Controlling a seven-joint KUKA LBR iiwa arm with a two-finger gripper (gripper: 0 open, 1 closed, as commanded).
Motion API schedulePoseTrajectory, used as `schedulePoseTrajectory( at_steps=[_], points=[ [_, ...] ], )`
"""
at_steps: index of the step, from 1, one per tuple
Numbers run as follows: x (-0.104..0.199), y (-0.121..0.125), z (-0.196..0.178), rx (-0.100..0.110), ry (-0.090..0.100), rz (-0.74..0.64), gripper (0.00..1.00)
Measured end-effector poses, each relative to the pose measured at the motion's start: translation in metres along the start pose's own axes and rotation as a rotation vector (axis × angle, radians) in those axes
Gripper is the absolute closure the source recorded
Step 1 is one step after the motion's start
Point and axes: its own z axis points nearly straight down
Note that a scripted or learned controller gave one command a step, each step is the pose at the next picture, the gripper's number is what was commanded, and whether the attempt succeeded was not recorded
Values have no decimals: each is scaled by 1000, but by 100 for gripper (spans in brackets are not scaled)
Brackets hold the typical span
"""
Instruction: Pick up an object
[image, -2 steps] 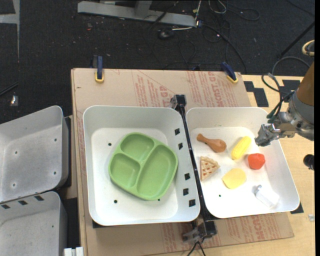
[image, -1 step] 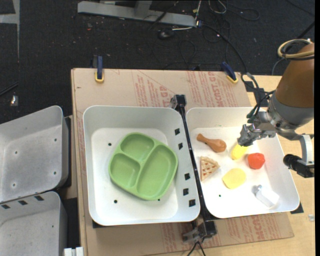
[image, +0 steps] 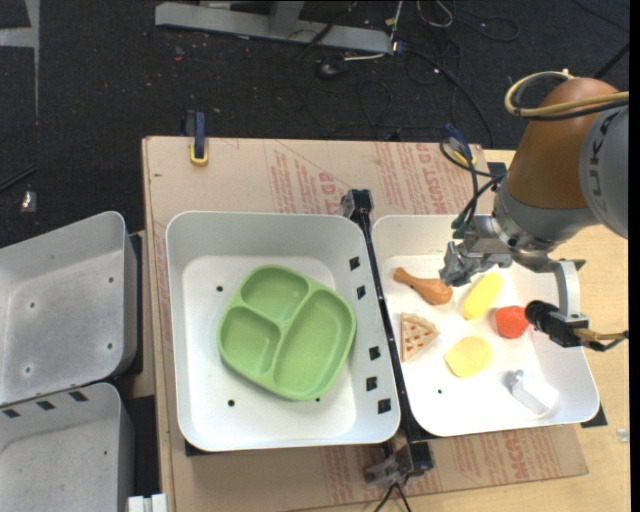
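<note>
Hand (image: 458, 268) hovers right by the drumstick (image: 424, 286)
Drumstick lies just lower-left of it, long axis slanting down-right; can't tell if the grip's open or closed.

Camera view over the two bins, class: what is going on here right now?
A grey and orange robot arm reaches in from the right, with its gripper low over the right bin, close to the toy drumstick and a yellow piece. Nothing is visibly held. Also lying in that bin are a pizza slice, a red ball, a second yellow piece and a small white object. The left bin holds a green divided plate.
</note>
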Motion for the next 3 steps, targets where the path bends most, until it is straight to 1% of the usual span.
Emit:
schedulePoseTrajectory(
  at_steps=[1, 2, 3],
  points=[
    [47, 9, -3, 0, 0, 0, 100],
    [97, 20, 5, 0, 0, -1, 100],
    [149, 34, -8, -3, 1, -1, 100]
  ],
)
